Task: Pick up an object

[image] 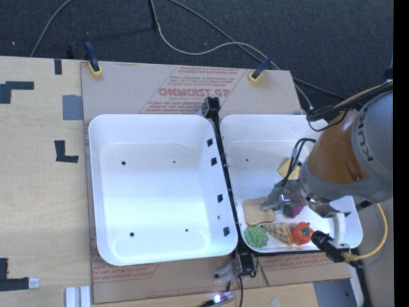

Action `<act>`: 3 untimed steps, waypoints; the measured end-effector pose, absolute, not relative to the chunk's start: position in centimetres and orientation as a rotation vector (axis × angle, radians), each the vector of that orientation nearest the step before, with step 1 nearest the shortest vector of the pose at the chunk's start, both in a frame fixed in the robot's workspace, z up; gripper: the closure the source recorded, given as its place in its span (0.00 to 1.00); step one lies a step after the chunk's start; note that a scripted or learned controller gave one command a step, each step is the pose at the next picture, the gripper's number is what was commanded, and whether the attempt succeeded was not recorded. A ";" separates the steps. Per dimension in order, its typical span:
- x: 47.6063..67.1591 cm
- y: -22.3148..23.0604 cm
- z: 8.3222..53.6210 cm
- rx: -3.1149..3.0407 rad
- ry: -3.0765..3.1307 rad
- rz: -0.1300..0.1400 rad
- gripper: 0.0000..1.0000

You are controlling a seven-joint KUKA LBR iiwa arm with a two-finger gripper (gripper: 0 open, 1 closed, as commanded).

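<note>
The right bin (pixel 255 139) holds several small toy foods near its front: a tan bread-like piece (pixel 257 212), a green leafy piece (pixel 256 236), a pizza-like slice (pixel 279 232), a red tomato-like piece (pixel 301 233), a magenta piece (pixel 296 208) and a yellow piece (pixel 285 167) partly behind the arm. My gripper (pixel 279 200) is low over the front of this bin, right beside the tan piece and the magenta piece. The grey and orange arm covers the bin's right side.
The left bin (pixel 153 190) sits beside the right one, with a black divider (pixel 219 171) between them. Both rest on a cardboard sheet (pixel 192 88) held by clamps. Cables run across the dark floor behind.
</note>
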State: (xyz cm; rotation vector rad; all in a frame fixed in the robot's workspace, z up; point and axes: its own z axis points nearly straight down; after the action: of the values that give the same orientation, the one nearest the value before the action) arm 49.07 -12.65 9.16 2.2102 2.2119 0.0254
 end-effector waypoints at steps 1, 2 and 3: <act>54.9 -11.1 8.7 2.211 2.218 0.008 1.00; 52.1 -0.4 19.0 2.208 2.233 0.010 1.00; 53.8 -14.5 32.0 2.219 2.196 0.006 1.00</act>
State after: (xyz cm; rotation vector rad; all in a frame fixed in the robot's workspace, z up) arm 53.82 -14.54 31.95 2.2194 2.1957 0.0063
